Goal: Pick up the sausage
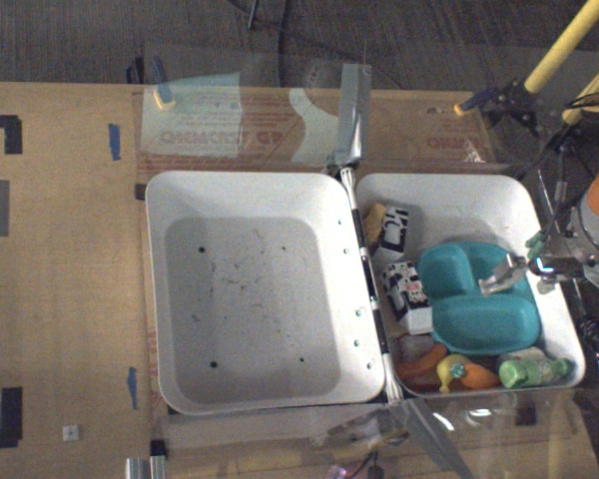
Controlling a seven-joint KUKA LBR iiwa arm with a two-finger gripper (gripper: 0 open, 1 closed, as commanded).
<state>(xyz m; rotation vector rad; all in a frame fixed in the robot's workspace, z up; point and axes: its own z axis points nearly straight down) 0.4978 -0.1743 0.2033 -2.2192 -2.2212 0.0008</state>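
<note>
Below me is a tan cardboard-covered bench (60,297) with black corner marks and bits of blue tape, and dark carpet beyond it. Two white bins sit touching: the left bin (250,193) and the right bin (459,190). In the right one I count one big teal block (479,307), two black-and-white cartons (404,287), one green bottle (527,370) and one sausage (419,362) at the near edge. My gripper (519,267) hangs over the teal block, fingers slightly apart, holding nothing.
</note>
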